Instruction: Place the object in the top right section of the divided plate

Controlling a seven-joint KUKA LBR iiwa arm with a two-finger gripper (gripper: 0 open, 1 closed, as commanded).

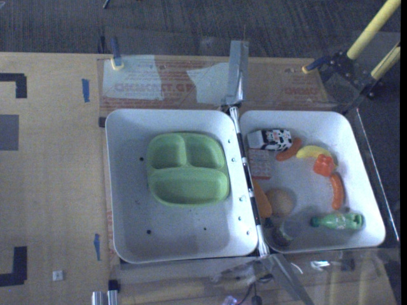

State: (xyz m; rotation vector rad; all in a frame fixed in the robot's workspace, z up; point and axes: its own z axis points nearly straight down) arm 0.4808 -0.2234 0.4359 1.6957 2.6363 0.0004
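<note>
A: Checking positions — green plate (188,169) sits in the left bin (121,189); toys such as the bottle (337,221) lie in the right bin (362,170).
B: Gripper? Can't tell its state. Items lie right of the plate.

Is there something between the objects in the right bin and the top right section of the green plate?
Only the raised rims where the two white bins meet lie between the toys in the right bin, such as the yellow banana-shaped toy, and the green divided plastic plate. Its top right section holds nothing.
</note>
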